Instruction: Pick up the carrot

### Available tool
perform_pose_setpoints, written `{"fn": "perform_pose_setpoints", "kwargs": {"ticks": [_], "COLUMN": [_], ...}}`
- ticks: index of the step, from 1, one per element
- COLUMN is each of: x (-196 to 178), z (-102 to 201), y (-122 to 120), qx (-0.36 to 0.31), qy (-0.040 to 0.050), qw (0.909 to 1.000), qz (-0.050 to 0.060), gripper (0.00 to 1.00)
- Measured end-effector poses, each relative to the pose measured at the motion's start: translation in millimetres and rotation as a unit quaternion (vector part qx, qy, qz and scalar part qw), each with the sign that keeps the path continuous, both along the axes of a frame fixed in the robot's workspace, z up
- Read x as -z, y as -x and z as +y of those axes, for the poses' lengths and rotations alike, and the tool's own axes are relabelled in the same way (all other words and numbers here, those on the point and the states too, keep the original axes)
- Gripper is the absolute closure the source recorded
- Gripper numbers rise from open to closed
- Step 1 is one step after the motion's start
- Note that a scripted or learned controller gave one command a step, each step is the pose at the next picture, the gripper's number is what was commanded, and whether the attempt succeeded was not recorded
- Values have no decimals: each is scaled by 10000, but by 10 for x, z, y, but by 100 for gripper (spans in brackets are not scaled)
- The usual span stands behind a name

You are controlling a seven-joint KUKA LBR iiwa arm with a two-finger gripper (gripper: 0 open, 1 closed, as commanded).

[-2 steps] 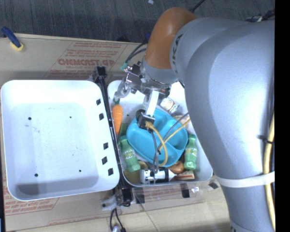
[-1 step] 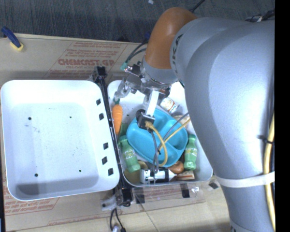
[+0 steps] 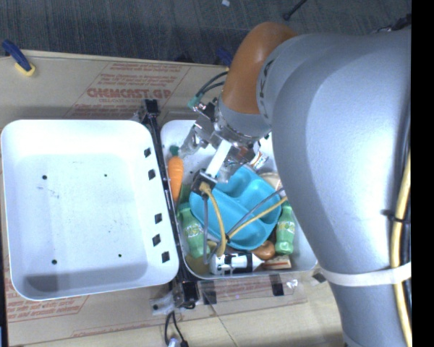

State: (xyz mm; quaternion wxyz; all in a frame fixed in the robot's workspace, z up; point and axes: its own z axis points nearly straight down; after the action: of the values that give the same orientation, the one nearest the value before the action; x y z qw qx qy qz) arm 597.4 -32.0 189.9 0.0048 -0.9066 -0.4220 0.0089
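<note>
Carrot (image 3: 175, 178) lies in the right bin (image 3: 175, 130), close along its left wall. Its long axis runs near to far, beside a blue bowl (image 3: 240, 207). Gripper (image 3: 220, 150) hangs just right of the carrot's far end. Whether it is open or holding anything cannot be told.

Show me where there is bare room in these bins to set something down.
The left bin has a wholly bare floor, wall to wall. The right bin is crowded: carrot along its left wall, blue bowl beside it, green bottles near the front wall, and the arm overhanging its right side.
</note>
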Motion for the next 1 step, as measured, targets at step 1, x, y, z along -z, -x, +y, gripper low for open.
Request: {"fn": "perform_pose_setpoints", "kwargs": {"ticks": [1], "x": [-2], "z": [1], "y": [-1], "qx": [0], "qy": [-1], "qw": [10000], "qz": [-2], "gripper": [0]}}
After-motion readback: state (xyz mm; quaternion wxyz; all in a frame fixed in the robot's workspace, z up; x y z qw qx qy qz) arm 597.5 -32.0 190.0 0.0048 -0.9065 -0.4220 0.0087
